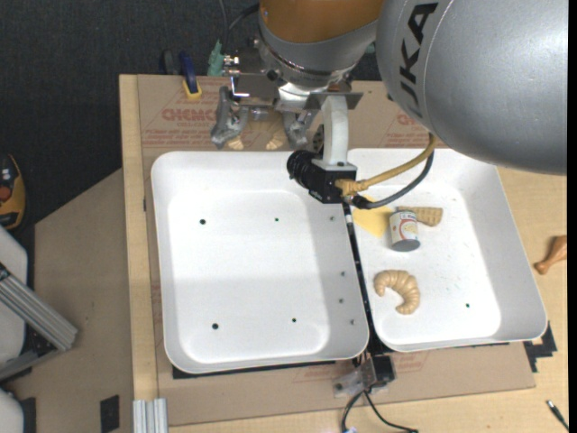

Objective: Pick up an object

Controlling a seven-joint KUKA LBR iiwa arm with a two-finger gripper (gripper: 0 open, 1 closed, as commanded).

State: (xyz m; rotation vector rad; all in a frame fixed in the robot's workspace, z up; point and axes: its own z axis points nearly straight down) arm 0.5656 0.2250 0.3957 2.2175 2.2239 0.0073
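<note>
Lying nearest the camera in the right bin (pixel 505 242), a croissant (pixel 399 290) curls on the white floor, a little toward the divider between the two bins. Just beyond the croissant stands a small can (pixel 405 229), grey-sided with a label, upright or slightly tilted. Touching the can's far side is a pale bread-like piece (pixel 427 215) pointing away to the right. Beside the can, toward the divider, a flat yellow piece (pixel 367 218) lies on the bin floor. The left bin (pixel 180 269) sits on the other side of the divider from the croissant, its white floor marked with a few dark dots. Both bins rest on a brown cardboard sheet on the desk (pixel 140 152).

Farther back, over the far end of the divider, a black fitting (pixel 313 175) with a yellow cable (pixel 397 175) hangs under the arm (pixel 487 52). The gripper (pixel 257 135) hangs beyond the far rim of the left bin, well apart from the croissant and the can. Its fingers (pixel 225 130) point down over the cardboard, spread apart, with nothing between them.
</note>
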